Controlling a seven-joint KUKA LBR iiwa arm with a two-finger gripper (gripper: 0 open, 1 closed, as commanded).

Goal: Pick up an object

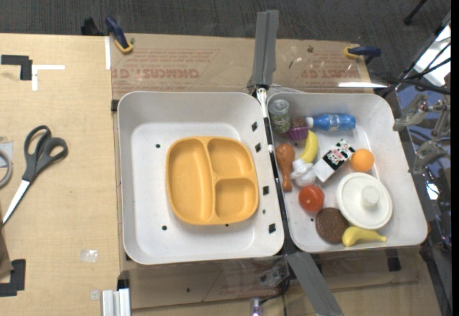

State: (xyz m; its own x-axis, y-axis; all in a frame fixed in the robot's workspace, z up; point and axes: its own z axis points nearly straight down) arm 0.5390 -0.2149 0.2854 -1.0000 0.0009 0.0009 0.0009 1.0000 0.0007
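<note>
Right of the worktop point(57, 236), at 3 o'clock past the right bin point(409, 185), sits grey metal framework point(423, 128), cut off by the edge and hard to make out. Hand state: cannot tell, and nothing is seen gripped.

Pickable items all lie loose in the right bin:
- can point(280, 114) at 11 o'clock
- blue bottle point(331, 122) at 12
- banana point(310, 146) and black-and-white carton point(337, 155) near centre
- orange point(363, 160) at 2
- red tomato point(311, 198) at 8
- white lidded bowl point(365, 200) at 4
- brown disc point(331, 225) and second banana point(363, 237) at 6, touching

A small purple item point(297, 133) beside the can is too small to identify.

Left bin point(136, 164) holds a yellow divided plate point(213, 180). Scissors point(32, 157) lie at 9 o'clock on the worktop.
</note>
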